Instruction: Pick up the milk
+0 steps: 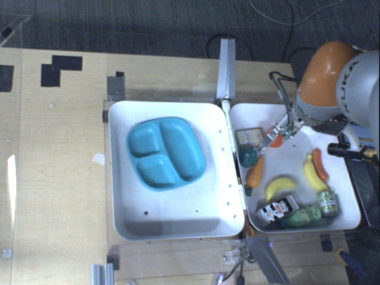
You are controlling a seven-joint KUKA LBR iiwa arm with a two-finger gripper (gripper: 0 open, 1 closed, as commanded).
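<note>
The milk is a small carton with black and white cow patches. It lies on its side at the front edge of the right bin, between a yellow banana and a green item. My gripper hangs over the back left part of the right bin, well behind the milk and apart from it. It is next to a grey mesh-patterned piece, and nothing shows in its grasp.
The right bin also holds a teal object, a carrot, a second banana with a red sausage on it, and a green can. The left bin holds a blue divided plate.
</note>
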